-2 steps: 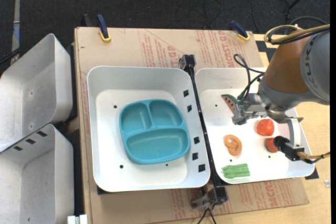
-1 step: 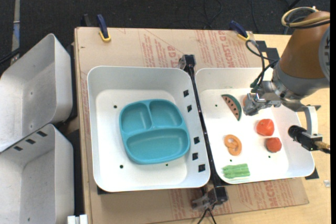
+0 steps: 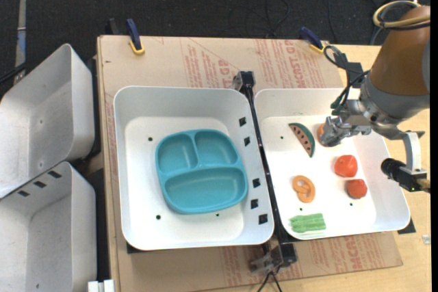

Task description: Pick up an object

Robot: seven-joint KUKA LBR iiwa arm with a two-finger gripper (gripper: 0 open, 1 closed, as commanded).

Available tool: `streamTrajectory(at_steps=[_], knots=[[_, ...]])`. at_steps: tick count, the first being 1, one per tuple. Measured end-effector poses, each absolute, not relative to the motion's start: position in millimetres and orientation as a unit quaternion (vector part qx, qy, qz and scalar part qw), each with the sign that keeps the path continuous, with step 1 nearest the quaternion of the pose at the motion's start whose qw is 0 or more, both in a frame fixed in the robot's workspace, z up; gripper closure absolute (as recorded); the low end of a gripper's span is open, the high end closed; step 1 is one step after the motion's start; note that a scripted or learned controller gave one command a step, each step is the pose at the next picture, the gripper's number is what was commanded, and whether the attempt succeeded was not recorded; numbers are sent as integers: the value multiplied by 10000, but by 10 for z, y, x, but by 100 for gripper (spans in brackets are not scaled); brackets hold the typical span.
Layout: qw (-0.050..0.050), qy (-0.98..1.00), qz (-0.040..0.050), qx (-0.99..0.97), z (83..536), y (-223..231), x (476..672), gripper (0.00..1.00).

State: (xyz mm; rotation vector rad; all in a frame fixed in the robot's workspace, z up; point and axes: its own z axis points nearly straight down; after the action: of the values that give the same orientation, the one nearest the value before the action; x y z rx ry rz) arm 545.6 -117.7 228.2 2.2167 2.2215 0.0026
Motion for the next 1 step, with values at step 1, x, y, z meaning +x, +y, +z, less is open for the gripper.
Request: streamTrajectory(at_steps=[1], knots=[[-7,7098,2,7045,2189,-610,5498,100]])
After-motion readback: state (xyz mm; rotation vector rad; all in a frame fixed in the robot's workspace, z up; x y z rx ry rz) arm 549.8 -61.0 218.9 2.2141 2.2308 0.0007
